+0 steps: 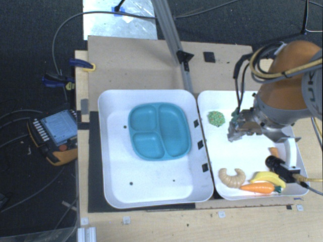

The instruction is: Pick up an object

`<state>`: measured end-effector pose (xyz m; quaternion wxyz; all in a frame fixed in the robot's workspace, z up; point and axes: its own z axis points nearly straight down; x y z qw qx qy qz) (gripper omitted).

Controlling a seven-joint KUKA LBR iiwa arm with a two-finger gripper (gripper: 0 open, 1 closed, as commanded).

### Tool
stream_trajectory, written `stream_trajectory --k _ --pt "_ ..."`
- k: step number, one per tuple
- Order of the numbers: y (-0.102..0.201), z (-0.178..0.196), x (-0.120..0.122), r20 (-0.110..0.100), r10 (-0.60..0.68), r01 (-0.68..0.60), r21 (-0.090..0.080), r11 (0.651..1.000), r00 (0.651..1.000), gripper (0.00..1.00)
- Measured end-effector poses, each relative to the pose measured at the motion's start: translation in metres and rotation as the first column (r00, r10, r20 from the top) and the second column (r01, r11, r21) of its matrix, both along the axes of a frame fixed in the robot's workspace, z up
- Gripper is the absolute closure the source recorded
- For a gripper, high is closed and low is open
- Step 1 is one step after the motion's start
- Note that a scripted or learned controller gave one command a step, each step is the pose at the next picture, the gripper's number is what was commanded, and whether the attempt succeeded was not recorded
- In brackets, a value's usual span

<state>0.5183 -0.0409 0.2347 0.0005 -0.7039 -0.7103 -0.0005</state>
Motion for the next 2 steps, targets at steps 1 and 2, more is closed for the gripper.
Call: stream_trajectory --k 1,2 --pt "0.053 0.008 -0.002 0.002 0.002 -0.002 0.001 1.0 1.0 1.0" --pt "0.102 0.007 -0.009 0.001 0.002 -0.002 0.0 1.0 1.0 1.0"
